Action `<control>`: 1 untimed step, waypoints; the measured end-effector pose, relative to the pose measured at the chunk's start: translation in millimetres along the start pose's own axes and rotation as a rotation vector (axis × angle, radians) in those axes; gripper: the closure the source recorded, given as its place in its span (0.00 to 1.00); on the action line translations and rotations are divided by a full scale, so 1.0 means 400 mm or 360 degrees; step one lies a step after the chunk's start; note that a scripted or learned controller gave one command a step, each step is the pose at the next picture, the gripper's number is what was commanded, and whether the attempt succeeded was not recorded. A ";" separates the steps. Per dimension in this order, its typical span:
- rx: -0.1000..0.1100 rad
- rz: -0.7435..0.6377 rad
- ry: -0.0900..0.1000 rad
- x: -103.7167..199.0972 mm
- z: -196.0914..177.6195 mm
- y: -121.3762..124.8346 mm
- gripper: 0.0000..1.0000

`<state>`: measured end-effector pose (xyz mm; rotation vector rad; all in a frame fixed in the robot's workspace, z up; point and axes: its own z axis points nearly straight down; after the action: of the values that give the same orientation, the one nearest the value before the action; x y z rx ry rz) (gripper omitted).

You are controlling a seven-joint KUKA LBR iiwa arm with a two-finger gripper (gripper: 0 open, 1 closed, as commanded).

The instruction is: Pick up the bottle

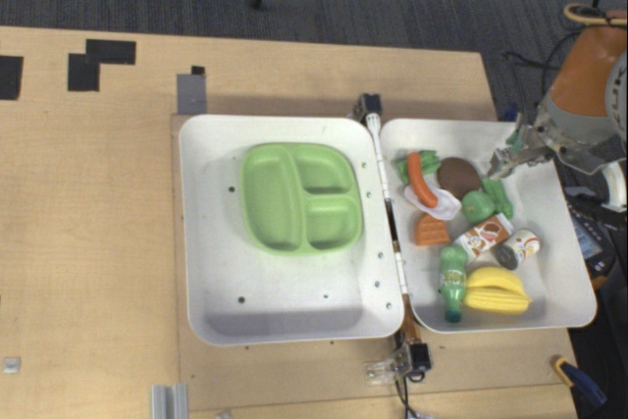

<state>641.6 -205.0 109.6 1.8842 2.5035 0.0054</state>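
Bottle (452,284), green and lying on its side, rests low in the right bin (579,304), well down and to the left of the claw (505,159). It is apart from the claw, with other toys lying between the two. Whether the claw is released or clenched I cannot tell; nothing shows between its tips. The claw hangs over the bin's upper right part, just beside a brown round piece (457,176) on its left. A green toy (480,204) sits just below the claw. Further down, between the claw and the bottle, lie a red and white carton (486,235) and a small can (518,249). A yellow banana (497,291) touches the bottle's right side. Far to the claw's left, the other bin (211,304) holds a green divided tray (300,197).
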 end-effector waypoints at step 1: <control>0.0000 0.0000 0.0000 0.000 0.000 0.000 0.00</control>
<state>641.5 -205.0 109.5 1.8843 2.5037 0.0054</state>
